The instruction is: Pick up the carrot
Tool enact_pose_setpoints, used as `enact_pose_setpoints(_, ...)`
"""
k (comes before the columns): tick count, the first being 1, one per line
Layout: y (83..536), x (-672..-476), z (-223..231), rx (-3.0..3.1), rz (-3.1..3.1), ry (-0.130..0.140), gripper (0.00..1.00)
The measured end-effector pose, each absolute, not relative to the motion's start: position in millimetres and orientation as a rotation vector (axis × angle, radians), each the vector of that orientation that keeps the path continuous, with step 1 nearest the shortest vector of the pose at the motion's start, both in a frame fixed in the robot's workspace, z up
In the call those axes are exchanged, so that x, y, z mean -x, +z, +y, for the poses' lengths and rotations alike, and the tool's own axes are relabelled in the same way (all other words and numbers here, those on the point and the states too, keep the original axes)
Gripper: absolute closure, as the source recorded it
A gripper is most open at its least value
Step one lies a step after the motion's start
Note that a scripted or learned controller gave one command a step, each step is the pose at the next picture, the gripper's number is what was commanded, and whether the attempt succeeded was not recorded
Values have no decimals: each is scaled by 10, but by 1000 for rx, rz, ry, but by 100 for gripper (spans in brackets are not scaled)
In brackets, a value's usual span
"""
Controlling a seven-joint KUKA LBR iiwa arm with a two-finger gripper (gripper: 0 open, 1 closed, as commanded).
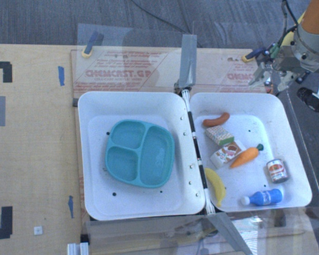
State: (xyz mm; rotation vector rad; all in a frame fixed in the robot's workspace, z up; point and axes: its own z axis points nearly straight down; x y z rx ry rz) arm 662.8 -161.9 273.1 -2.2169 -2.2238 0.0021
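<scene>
My two-finger gripper (270,77) hangs above the far right corner of the right shallow white plastic bin (295,142); I cannot tell its state. The small tapered orange carrot (245,156) lies well below it, inside that bin.

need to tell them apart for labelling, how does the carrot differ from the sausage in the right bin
The carrot is orange with a green tip; the sausage is reddish-brown all over. The carrot tapers to a point; the sausage is rounded at both ends and slightly curved. The carrot lies nearer the bin's middle, the sausage near its far wall. Both lie flat.
</scene>
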Motion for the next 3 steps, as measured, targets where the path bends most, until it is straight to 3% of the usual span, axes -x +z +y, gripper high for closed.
enact_pose_setpoints(1, 1335, -6030, -1572, 2262, -2179, 1, 0)
enact_pose_setpoints(2, 873, -5491, -2007, 2256, -2194, -8, 0)
enact_pose_setpoints(3, 972, -5499, -2033, 2264, -2191, -11, 100)
